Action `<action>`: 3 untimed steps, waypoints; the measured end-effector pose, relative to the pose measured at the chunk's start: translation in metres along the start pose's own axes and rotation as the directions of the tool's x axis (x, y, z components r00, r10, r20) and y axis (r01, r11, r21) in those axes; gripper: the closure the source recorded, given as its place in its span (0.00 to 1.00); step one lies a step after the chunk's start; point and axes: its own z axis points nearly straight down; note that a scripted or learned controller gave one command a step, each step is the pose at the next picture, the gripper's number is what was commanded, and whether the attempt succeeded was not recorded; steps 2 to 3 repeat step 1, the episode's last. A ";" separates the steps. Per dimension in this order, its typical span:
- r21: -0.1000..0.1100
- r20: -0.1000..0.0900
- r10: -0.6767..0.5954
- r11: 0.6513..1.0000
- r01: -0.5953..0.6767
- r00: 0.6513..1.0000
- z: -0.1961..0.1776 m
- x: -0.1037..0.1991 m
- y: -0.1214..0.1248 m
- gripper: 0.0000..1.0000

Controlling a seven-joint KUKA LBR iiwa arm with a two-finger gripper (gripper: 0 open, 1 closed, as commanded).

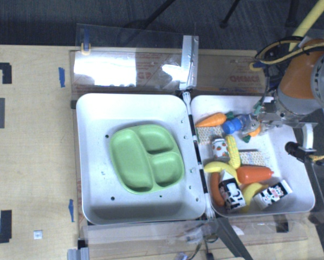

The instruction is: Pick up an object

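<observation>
The gripper (258, 122), its jaw state indeterminate, hovers at the right bin's (303, 169) far edge, with the nearest candidate, a blue object (233, 125), just to its left beside the carrot (211, 119), whose long axis points toward the tool.

Contents of right bin (300, 169), a loose pile of toy food:
- carrot (211, 119), orange, lying flat near the far left corner;
- blue piece (233, 125), just right of the carrot;
- corn cob (233, 150), yellow, lengthwise at centre;
- banana (222, 168), yellow, curved, below the corn;
- red-orange pepper-like piece (254, 174), beside the banana;
- two black-and-white items (233, 195) (273, 193) along the near edge.
</observation>
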 end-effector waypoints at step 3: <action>0.004 0.002 0.164 0.986 -0.164 0.986 -0.108 0.075 0.023 1.00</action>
